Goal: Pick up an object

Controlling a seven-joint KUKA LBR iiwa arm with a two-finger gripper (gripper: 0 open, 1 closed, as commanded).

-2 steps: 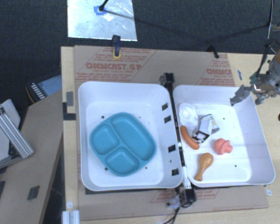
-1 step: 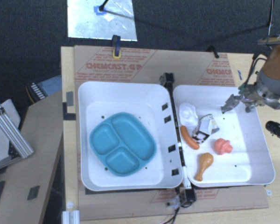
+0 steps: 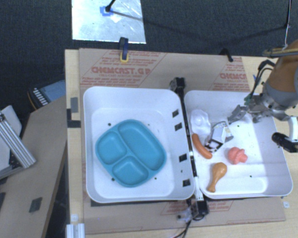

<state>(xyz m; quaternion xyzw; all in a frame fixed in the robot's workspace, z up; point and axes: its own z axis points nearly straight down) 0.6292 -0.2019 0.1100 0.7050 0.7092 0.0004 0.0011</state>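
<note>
Hand (image 3: 219,132) over R bin (image 3: 268,187) toys

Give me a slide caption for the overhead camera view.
Gripper lowered into the right bin among a hot dog, drumstick and pink toy; blue tray in left bin.

The arm (image 3: 288,78) is seen entering from the right, its grey body capped by the orange band (image 3: 294,51) above the wrist. The wrist is bent down and leftward over the right bin (image 3: 275,182). The gripper (image 3: 219,134) is lowered into that bin's left half, near the divider; its finger state cannot be made out.
</note>
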